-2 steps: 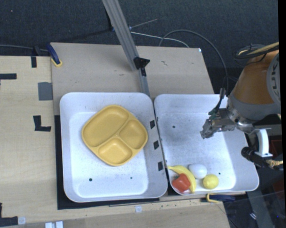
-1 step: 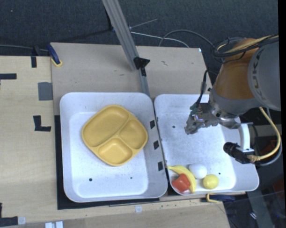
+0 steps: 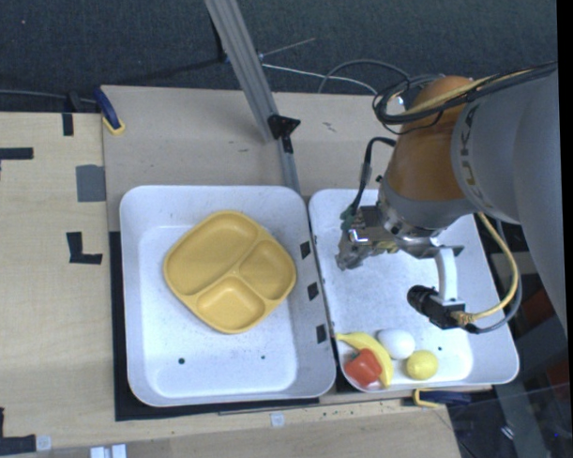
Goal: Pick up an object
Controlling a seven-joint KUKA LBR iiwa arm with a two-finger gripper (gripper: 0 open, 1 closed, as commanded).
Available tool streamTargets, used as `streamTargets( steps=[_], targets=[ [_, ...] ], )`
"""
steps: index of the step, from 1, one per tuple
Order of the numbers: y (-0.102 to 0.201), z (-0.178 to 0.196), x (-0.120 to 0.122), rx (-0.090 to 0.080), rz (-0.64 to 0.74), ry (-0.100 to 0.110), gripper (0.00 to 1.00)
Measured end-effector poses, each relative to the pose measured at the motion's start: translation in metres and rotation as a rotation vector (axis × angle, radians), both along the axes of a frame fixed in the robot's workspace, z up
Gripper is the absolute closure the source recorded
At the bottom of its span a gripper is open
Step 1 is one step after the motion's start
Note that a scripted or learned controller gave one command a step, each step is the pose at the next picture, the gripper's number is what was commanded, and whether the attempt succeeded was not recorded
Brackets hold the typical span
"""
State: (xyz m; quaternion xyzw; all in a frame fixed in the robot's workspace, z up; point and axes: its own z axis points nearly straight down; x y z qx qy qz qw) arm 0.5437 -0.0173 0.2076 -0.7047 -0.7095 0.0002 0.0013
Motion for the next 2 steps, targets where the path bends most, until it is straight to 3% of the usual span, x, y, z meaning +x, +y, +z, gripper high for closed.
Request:
streamTargets(
  steps=[2],
  targets=[
    [0.113, -0.002, 0.03, 0.001, 0.001, -0.001, 1.0]
  ],
)
